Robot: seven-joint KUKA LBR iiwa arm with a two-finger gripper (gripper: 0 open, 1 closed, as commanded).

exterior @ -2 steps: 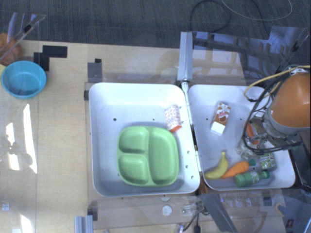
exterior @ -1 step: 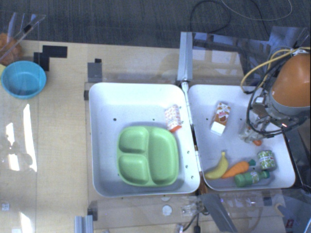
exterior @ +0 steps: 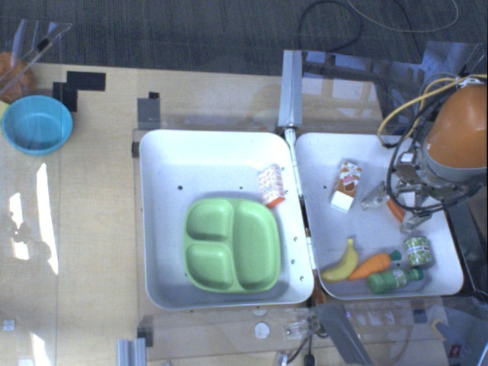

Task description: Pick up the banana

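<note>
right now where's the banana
The banana lies in the right bin, near its front left corner, close to the divider between the bins. The carrot lies just to its right, touching or nearly so.

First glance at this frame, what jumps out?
The green divided plate fills the middle of the left bin. In the right bin, the banana lies at the near edge next to a carrot, with the orange-banded arm above that bin's right side.
</note>
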